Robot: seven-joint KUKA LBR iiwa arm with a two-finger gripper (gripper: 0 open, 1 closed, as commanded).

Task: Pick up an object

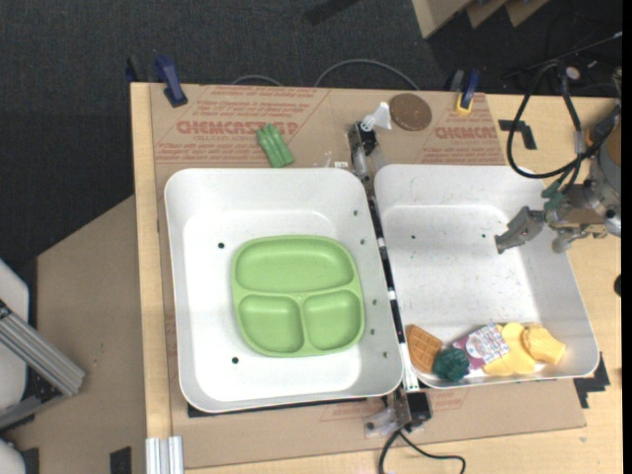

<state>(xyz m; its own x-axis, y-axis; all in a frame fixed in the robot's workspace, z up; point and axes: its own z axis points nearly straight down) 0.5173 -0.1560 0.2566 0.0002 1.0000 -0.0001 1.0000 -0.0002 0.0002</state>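
- Gripper [536, 231]: fingers spread, grasping nothing, poised above the right bin's [434, 191] far side.
- Toy food pile [489, 349]: heaped against the near wall, well apart from the gripper; likely pick targets.
- Green tray [296, 294]: resting centrally in the left bin [197, 205].

Bench [148, 265] with two white bins [188, 265], side by side.

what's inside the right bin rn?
A cluster along the right bin's near edge: waffle piece, dark green item, pink-white packet, yellow pieces. They overlap, so anything beneath them is hidden. End effector sits above the far right.
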